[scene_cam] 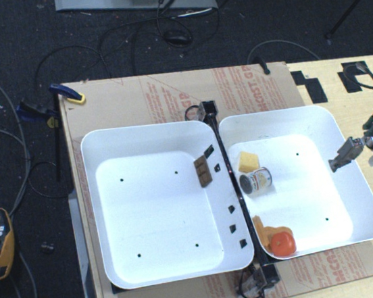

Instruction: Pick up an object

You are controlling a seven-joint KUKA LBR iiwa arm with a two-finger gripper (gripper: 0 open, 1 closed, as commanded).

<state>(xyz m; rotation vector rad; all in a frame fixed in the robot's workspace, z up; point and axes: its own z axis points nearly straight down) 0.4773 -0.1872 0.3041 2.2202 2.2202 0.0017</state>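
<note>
In the right bin, a yellow block lies near the divider. Just below it a small can rests on its side. A red-orange rounded object sits in that bin's near left corner, with an orange piece against it. A brown bar leans on the right wall of the left bin. My gripper hangs at the right bin's right rim, far from all of these objects, with nothing seen in it.
Black clips run along the divider between the bins. Cables and black tape pieces lie on the cardboard at the right. A blue and yellow clamp sits at the board's far left corner.
</note>
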